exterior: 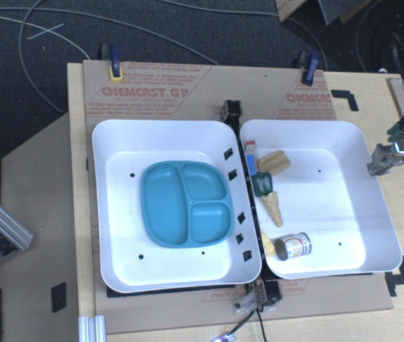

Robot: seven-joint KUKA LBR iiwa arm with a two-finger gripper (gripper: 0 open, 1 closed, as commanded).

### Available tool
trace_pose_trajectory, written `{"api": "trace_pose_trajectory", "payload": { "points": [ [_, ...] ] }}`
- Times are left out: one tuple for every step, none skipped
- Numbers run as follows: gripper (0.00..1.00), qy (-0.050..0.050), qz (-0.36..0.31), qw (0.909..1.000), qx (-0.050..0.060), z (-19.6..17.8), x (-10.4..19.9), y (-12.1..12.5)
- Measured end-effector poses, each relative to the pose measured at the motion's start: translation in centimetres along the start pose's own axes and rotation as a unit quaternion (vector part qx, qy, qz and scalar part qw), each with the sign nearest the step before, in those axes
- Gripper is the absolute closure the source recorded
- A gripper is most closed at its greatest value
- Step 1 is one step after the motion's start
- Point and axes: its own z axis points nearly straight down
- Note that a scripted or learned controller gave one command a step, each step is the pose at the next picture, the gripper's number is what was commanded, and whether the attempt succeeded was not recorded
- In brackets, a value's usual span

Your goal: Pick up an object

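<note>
The left bin [109, 212] holds a blue divided plate [187, 203], lying flat near its middle. Nothing else shows in that bin.

The right bin [351, 191] carries the loose things, all crowded along its left wall. Going from the top of that wall down: a thin blue-and-white tube [250, 159] lies along the divider, a tan cork-like piece [273, 163] sits just beside it, a small dark green thing [262, 184] lies below, then a pale cone [273, 207], and lowest a small can [293, 246] on its side with a bit of yellow [267, 246] touching the wall next to it. The rest of this bin's floor is bare.

At the far right, over the desk [401, 205] and outside the bin's right rim, hangs the end effector [385, 158]. It is small and dim here, so its state cannot be told, and nothing is seen in it.

As for progress, I judge the pick not yet begun: every candidate lies in the bin, well apart from the end effector. What is left is the whole job: reach across, descend on one item, close, lift.
</note>
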Motion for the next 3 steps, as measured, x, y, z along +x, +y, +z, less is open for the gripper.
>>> {"api": "trace_pose_trajectory", "payload": {
  "points": [
    [1.00,0.002,-0.001,1.0000,0.004,1.1,5.3,-0.1],
    [1.00,0.002,-0.002,1.0000,0.003,1.7,10.7,1.7],
    [1.00,0.003,-0.002,1.0000,0.005,3.0,16.1,1.9]
  ]
}}
